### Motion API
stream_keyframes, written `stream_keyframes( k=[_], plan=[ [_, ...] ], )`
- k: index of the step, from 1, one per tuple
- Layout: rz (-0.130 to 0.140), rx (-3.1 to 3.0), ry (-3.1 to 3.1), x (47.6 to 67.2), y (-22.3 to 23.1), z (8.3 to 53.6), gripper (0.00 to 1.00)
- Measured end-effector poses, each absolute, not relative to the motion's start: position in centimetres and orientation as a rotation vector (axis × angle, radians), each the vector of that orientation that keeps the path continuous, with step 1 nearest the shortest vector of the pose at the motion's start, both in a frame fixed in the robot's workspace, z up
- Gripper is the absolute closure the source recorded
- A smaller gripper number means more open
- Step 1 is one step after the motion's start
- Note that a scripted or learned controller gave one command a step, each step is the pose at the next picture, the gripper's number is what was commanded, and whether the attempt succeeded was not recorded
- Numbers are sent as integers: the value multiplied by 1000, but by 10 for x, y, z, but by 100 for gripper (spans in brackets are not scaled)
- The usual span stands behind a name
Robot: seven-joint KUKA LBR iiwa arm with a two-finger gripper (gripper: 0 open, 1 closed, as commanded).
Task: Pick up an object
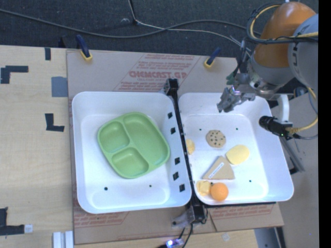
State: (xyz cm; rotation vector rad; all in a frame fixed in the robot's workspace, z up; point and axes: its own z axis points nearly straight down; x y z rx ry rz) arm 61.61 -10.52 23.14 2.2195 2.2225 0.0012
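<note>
A light wooden tabletop [31,154] carries a brown cardboard sheet [150,71] on which two shallow white bins sit side by side. The left bin [85,190] holds a pale green divided tray [133,144] with three compartments, lying flat and slightly rotated. The right bin [274,182] holds the candidate objects: a tan wedge with a pale label [219,169], a yellow oval piece [237,154] touching the wedge's upper corner, a round brown cookie with dark chips [215,138], an orange ball [220,191] at the near edge beside a small yellow chunk [204,187], and a small pale yellow piece [190,146] against the left wall. The grey arm with its orange band [282,32] enters from the right; its end effector [226,106] hangs over the far part of the right bin, above and apart from the cookie (whether the jaws are parted cannot be told, and nothing is seen between them).
</note>
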Motion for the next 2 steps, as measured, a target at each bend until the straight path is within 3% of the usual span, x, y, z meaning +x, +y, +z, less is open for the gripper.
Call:
stream_keyframes(
  k=[1, 2],
  plan=[
    [0, 2220, 2223, 616, -105, 250, 100],
    [-2, 2218, 2227, 609, -59, 237, 100]
  ],
)
